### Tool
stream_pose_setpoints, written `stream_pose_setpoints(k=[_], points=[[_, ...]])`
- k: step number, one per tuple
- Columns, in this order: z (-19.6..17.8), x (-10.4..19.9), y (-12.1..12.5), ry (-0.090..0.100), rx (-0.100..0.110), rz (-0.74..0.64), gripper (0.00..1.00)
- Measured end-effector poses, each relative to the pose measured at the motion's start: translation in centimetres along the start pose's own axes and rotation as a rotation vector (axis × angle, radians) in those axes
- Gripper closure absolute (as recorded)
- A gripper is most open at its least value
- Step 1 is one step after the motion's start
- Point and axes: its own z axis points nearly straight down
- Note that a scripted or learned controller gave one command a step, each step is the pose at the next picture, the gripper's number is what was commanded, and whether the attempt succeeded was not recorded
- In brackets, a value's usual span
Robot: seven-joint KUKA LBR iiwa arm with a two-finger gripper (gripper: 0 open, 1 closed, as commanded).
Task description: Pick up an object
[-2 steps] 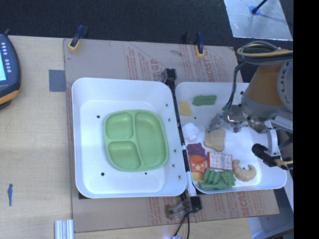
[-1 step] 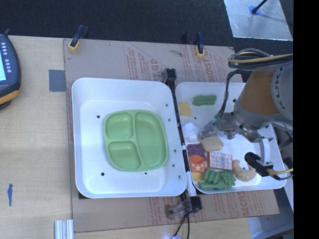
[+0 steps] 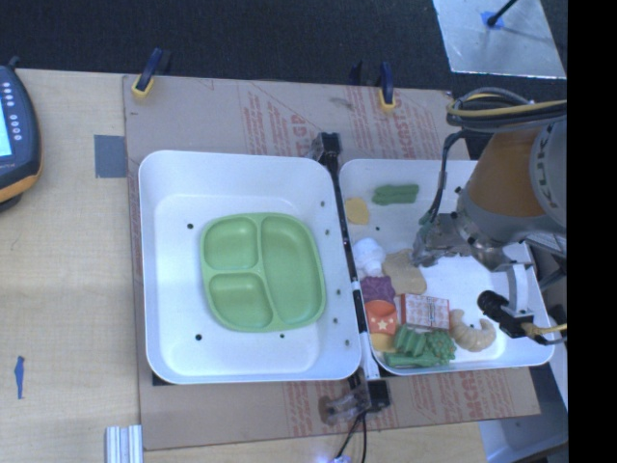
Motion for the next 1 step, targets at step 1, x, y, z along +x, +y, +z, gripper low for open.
stream_pose_setpoints(k=[1], points=[[0.05,0.02,-0.02,0.000,0.001,-0.001,0.00]])
